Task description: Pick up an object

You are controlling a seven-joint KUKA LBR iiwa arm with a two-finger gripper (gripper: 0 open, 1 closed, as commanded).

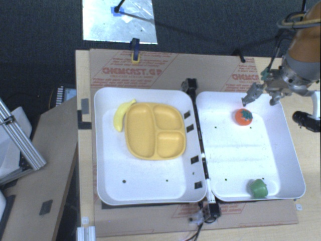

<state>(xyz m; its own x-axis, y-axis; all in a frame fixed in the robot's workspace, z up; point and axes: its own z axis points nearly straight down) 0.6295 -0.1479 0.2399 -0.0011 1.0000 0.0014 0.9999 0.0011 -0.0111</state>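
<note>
- The gripper (261, 96) hangs over the far end of the right bin (281, 149), its two fingers spread apart with nothing between them
- The tomato (244, 116), orange-red with a green top, lies on the bin floor just below and a little to the near side of the left fingertip (247, 101); whether finger and fruit touch is too fine to tell, but they look slightly apart
- Nothing is lifted, so the pick is not yet made; the task seems at its approach stage
- What is left, as a judgement: bring the open fingers down around the tomato, close them, and raise it clear of the bin
- A green ball (259, 188) sits well away from the gripper, at the near end of the same bin, and is a second candidate
- Further off, across the divider from the gripper, the left bin (108, 185) holds a yellow tray (153, 130) with three compartments, and a banana (120, 115) touches the tray's far side from the tool
- Both of those lie untouched
</note>
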